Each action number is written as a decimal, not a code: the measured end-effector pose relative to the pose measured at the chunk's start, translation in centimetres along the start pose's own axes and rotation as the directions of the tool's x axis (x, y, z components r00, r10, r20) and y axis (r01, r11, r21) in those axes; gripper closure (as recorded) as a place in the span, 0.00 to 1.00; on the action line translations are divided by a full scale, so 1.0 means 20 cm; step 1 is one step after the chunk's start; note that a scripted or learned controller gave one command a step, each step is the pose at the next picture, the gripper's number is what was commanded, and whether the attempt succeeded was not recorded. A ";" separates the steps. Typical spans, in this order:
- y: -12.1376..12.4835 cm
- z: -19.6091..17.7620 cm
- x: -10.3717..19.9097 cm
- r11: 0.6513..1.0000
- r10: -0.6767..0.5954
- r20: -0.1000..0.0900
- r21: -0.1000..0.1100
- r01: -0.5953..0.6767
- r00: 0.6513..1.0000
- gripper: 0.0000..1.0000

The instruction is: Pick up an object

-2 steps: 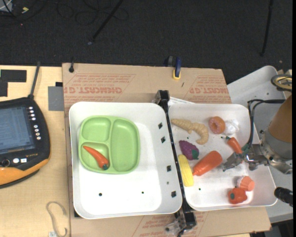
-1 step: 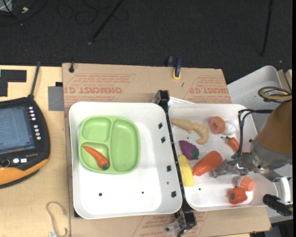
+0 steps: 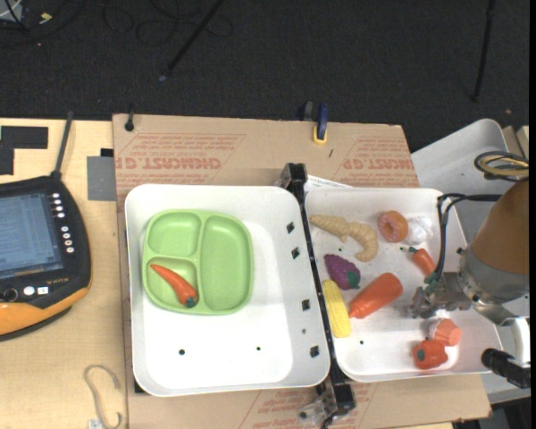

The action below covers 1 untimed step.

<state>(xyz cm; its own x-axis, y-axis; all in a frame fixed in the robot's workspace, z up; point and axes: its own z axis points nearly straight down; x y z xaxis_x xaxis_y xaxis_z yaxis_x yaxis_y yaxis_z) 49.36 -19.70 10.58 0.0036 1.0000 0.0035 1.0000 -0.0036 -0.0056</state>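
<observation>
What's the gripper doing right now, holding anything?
Gripper: low in the right bin, beside the orange carrot; grip state cannot be told, and nothing is visibly held.

Bench (image 3: 36, 365): cardboard sheet (image 3: 250, 155); two white bins (image 3: 214, 347); seemingly a pendant (image 3: 27, 257)

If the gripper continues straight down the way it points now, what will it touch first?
Probably the bare floor of the right bin: the gripper hangs between the carrot and the tomato. Depth is unclear.
</observation>
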 end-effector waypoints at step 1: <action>-0.05 -0.24 -0.04 1.000 0.005 0.002 -0.003 -0.005 1.000 1.00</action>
<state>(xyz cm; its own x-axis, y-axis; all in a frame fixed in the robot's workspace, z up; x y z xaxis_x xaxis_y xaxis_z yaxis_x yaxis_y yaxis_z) 48.47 -20.52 15.31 0.0082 1.0000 0.0012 1.0000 -0.0082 -0.0024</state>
